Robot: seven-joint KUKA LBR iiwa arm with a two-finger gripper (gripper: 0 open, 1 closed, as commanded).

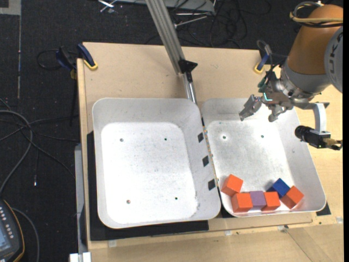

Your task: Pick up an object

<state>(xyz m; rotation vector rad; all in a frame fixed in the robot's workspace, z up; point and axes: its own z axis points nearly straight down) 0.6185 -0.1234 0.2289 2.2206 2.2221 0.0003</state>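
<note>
The blocks sit bunched in the near corner of the right bin (305, 162): an orange block (233, 184) a little apart, then another orange one (242, 202), a purple one (257, 200), a third orange one (271, 200), a blue block (281, 186) and one more orange block (293, 196). They look small, hard and light, so a squeeze on two flat sides should do. The lone orange block looks easiest, since the others touch each other and crowd the bin wall. The gripper (263, 109) hangs over the far end of that bin, fingers spread open, holding nothing. The left bin (103, 113) lies beside it on the surface (136, 70).
</note>
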